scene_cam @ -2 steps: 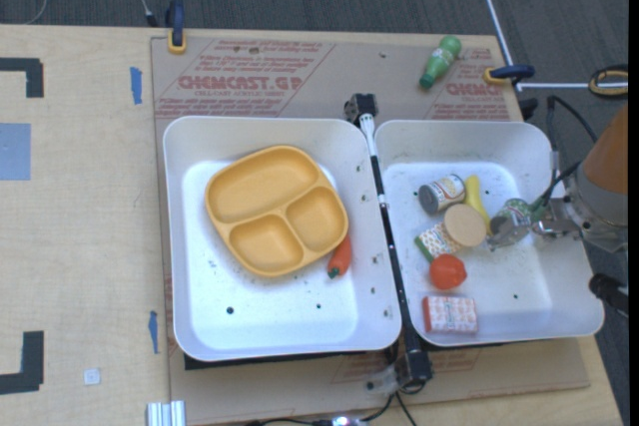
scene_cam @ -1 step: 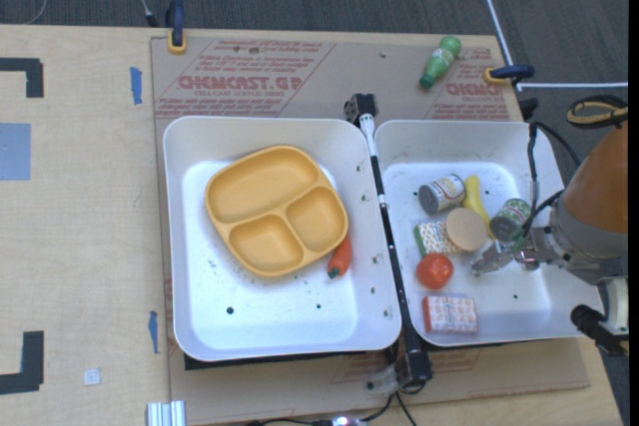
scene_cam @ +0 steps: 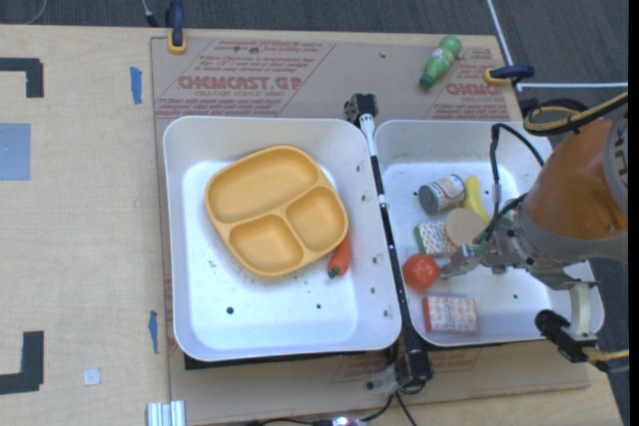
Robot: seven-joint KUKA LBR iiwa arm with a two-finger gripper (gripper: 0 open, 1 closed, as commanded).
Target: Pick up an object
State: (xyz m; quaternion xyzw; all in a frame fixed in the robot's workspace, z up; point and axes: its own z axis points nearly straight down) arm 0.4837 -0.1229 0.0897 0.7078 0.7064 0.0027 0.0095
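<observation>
The right bin point(scene_cam: 519, 299) holds several small objects. A red tomato-like ball point(scene_cam: 421, 271) lies near its left wall, with a pink and white box point(scene_cam: 450, 314) just in front of it. Further back are a small green-patterned packet point(scene_cam: 431, 236), a tan round piece point(scene_cam: 462, 227), a silver can point(scene_cam: 441, 194) and a yellow banana-shaped piece point(scene_cam: 475, 199). My gripper point(scene_cam: 467, 260) hangs low in this bin, just right of the red ball and in front of the tan piece. The arm's body hides the bin's right side.
The left bin point(scene_cam: 190, 244) holds a yellow divided plate point(scene_cam: 277, 210) and a small orange carrot-like piece point(scene_cam: 339, 258) beside it. A green bottle point(scene_cam: 439, 62) lies on the board behind the bins. Clamps point(scene_cam: 176, 25) sit at the board's back corners.
</observation>
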